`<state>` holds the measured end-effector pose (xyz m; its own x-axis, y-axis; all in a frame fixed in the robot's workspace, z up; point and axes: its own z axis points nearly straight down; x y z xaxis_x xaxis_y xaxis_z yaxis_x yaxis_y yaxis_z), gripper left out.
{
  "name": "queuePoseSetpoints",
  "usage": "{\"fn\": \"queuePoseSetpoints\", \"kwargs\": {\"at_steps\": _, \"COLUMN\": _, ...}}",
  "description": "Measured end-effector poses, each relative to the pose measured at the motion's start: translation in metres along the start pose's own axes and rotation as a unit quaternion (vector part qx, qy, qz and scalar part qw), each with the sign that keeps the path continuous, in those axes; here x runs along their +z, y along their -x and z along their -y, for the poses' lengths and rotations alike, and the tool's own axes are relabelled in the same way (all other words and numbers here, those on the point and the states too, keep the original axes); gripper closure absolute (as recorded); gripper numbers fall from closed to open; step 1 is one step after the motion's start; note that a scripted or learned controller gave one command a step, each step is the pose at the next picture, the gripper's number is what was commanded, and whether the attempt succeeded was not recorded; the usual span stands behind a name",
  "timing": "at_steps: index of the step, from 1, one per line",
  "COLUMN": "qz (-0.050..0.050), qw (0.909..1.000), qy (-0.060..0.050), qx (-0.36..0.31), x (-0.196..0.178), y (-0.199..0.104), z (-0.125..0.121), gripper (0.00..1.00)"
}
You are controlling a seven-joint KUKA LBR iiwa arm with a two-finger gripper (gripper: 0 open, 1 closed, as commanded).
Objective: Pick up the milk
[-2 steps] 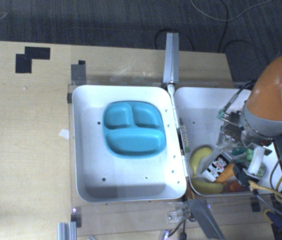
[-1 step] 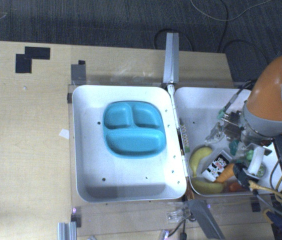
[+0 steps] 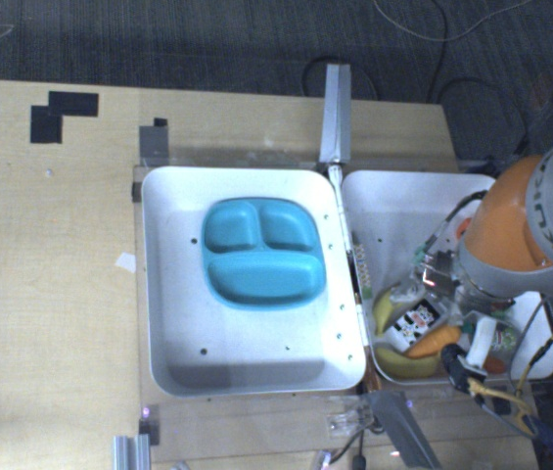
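A small white carton with dark print, which looks like the milk (image 3: 417, 320), lies in the front left part of the right bin (image 3: 393, 199). It sits between a yellow banana (image 3: 386, 313) and an orange carrot (image 3: 435, 340). My gripper (image 3: 427, 280) hangs low just above and behind the carton, under the grey wrist and the orange band (image 3: 509, 227). The arm hides much of the right bin's right half.
The left bin (image 3: 173, 262) holds a blue sectioned plate (image 3: 261, 251). Crowded round the carton in the right bin's front are a second yellow piece (image 3: 403, 364), a white and green item (image 3: 483, 337) and something red (image 3: 496, 362). A metal divider post (image 3: 336, 111) stands between the bins.
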<state>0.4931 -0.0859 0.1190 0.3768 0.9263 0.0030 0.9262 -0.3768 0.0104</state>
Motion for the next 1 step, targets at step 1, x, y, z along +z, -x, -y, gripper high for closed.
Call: {"fn": "queuePoseSetpoints", "kwargs": {"at_steps": 1, "qz": 0.0, "qw": 1.0, "qy": -0.003, "qx": -0.002, "x": -0.0062, "y": -0.0009, "z": 0.0002, "gripper": 1.0}}
